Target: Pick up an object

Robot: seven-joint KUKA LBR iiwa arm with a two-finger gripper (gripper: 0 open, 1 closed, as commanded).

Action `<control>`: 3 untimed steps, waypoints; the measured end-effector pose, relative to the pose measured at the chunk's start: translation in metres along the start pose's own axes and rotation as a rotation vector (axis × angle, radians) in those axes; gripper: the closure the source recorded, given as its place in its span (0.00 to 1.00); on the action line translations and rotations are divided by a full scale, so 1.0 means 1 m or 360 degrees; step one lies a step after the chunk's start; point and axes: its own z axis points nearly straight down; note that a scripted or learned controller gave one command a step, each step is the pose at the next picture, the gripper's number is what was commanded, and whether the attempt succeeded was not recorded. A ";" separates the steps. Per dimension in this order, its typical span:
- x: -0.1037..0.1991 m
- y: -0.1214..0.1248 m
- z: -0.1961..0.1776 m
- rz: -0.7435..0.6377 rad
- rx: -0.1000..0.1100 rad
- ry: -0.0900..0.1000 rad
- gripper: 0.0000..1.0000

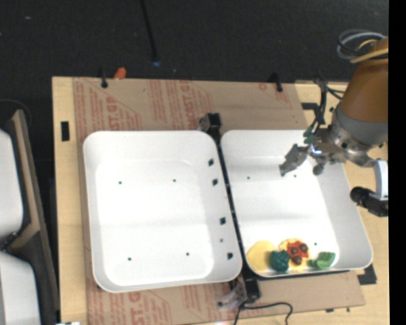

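Note:
Several small objects lie at the near edge of the right bin [277, 202]: a pale yellow round piece [259, 254], a teal lump [279, 261], a red and orange piece [297, 249] and a green piece [323, 258]. My gripper [302, 160] hangs over the far right part of that bin, well away from the objects. Its fingers [290, 162] are spread apart, and nothing is between them.
The left bin [152, 205] sits beside the right one, with black clips along the seam between them. Both rest on a cardboard sheet [149, 103] over the bench. The grey arm with its orange band [365, 93] enters from the right.

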 end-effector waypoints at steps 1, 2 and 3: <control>-0.006 -0.078 0.127 0.0005 0.0019 0.0004 0.00; 0.010 -0.084 0.084 -0.0002 -0.0005 0.0000 0.00; 0.049 -0.084 0.081 -0.0005 -0.0001 0.0001 0.00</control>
